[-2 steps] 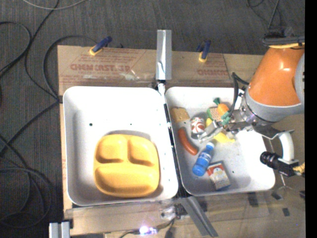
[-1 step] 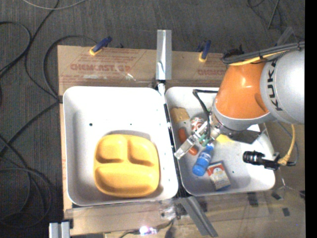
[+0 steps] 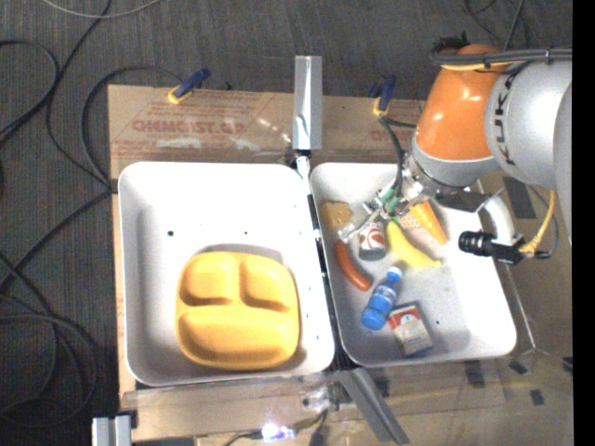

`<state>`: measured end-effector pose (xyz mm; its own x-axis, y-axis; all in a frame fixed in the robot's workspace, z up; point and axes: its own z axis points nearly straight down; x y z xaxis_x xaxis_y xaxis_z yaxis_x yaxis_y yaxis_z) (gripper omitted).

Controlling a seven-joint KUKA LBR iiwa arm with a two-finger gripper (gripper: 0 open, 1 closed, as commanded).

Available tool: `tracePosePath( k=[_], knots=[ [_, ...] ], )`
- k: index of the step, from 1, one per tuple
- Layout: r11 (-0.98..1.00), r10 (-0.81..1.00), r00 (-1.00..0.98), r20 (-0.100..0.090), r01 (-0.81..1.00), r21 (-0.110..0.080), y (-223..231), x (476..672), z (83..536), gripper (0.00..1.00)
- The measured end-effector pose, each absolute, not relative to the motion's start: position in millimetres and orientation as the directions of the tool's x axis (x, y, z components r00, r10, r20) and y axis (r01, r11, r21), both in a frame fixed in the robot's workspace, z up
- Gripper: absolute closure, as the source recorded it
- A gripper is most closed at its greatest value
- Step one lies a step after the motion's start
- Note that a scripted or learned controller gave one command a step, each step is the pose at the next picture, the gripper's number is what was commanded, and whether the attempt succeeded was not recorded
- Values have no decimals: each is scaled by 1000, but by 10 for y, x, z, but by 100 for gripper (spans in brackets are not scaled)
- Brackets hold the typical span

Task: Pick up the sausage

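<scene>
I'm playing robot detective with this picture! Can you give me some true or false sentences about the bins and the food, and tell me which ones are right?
1. The yellow tray sits in the left bin. True.
2. The sausage lies in the left bin. False: it lies in the right bin, near its left wall.
3. The blue bottle is in the same bin as the sausage. True.
4. The gripper has the sausage between its fingers. False: the sausage lies on the bin floor, below the gripper in the picture.
5. The yellow tray has food in it. False: its three compartments look bare.
</scene>
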<state>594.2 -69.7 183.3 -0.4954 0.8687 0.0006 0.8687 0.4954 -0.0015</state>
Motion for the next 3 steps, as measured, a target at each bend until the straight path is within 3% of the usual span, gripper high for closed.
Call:
tracePosePath(
  k=[1,2,3],
  knots=[
    [496,868,-496,1,868,1,-1042,5826,932,0],
    [495,869,-495,-10,869,18,-1052,5889,1136,100],
    [307,952,-307,-1,952,-4,-110,5985,2178,100]
  ],
)
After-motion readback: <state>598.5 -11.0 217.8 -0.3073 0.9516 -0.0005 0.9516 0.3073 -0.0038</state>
